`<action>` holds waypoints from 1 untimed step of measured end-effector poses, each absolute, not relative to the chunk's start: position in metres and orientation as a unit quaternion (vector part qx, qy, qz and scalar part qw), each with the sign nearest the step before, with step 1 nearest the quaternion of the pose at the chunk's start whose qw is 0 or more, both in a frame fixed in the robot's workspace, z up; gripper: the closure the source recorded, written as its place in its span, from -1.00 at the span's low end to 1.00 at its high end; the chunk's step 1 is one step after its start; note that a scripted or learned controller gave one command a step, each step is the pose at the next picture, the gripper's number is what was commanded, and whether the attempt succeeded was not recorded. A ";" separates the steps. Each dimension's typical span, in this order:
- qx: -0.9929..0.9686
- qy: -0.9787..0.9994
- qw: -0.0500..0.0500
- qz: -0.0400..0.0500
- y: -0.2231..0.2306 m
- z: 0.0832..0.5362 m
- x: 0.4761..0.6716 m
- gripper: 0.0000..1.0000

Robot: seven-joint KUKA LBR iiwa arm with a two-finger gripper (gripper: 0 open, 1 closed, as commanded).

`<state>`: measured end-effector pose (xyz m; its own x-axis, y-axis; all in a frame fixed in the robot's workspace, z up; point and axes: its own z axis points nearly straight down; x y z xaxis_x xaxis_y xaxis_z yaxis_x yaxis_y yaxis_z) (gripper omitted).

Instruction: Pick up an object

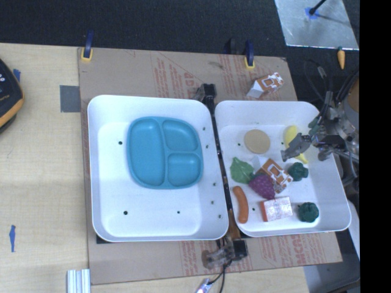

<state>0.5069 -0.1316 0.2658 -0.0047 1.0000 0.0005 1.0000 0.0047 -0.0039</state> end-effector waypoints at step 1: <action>-0.705 -0.709 0.002 0.002 -0.114 0.147 0.545 -1.00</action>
